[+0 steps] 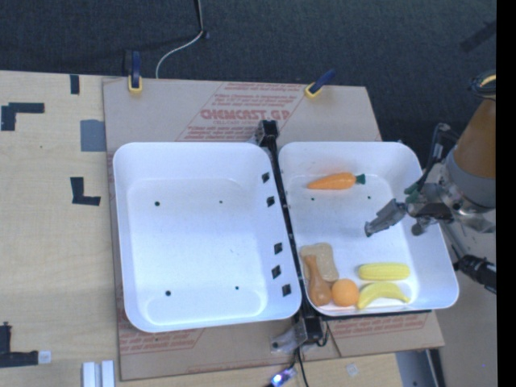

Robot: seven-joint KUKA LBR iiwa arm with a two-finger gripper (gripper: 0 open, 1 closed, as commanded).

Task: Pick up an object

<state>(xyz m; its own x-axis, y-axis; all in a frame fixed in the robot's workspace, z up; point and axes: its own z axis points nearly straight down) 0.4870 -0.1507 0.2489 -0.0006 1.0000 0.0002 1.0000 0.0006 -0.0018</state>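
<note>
Your gripper (pixel 397 218) hangs over the right part of the right bin (pixel 403 156), reaching in from the right edge, its two dark fingers spread apart with nothing between them. Look for the carrot (pixel 332 182) lying near the far wall of that bin, well apart from the gripper. Along the near wall you have a slice of bread (pixel 319 258), with a brown drumstick-like piece (pixel 317 285) lying over it, an orange (pixel 345 293) touching that piece, and two yellow bananas (pixel 383 283) just beside the orange. The left bin (pixel 129 164) sits alongside, on a cardboard sheet (pixel 234 111).
</note>
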